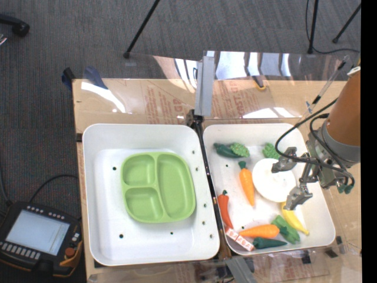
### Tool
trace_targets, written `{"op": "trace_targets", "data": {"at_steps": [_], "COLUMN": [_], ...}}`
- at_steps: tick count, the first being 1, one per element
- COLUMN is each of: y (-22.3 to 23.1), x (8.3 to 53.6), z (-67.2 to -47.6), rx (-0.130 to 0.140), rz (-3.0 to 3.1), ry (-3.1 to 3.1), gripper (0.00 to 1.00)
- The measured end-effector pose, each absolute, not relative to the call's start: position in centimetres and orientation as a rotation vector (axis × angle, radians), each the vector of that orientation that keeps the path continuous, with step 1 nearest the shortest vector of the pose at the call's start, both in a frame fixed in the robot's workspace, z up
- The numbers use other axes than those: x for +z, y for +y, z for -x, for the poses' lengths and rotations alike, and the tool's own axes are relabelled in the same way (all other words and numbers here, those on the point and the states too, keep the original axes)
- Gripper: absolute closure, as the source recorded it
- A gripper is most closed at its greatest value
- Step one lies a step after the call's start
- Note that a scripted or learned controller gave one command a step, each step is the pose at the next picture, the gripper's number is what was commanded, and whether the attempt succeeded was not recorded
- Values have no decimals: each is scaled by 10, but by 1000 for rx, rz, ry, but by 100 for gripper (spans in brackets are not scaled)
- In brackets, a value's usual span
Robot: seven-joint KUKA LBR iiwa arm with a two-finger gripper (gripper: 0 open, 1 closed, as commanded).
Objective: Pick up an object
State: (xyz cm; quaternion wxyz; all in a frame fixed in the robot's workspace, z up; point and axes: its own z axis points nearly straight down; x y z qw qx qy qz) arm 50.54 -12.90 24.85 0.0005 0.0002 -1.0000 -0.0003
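Note:
The right bin (pixel 321 208) holds several toy foods. Among them are a carrot (pixel 247 183), a white round plate (pixel 271 181), a dark green leafy vegetable (pixel 231 150), a red chili (pixel 224 210), a second carrot (pixel 262 231), a yellow piece (pixel 294 219) and a dark green cucumber (pixel 268 243). My gripper (pixel 291 180) hangs over the plate's right edge. It is open, one finger (pixel 284 163) at the plate's top and the other just above the yellow piece. Nothing is held between them.
The left bin (pixel 100 152) holds a light green divided plate (pixel 158 186). A small red and white packet (pixel 238 237) lies on the right bin's front rim. A grey post (pixel 204 87) stands behind the seam between the bins. A pendant screen (pixel 38 232) sits at the lower left.

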Motion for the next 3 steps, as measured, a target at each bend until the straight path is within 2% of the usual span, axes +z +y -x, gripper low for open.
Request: {"op": "trace_targets", "data": {"at_steps": [1, 2, 3], "y": [-81, -84, -82], "x": [107, 87, 97], "z": [-532, -567, -568], "rx": [-5, -1, 0], "rz": [198, 482, 469], "ry": [-3121, -3103, -3106], "gripper": [0, 0, 100]}}
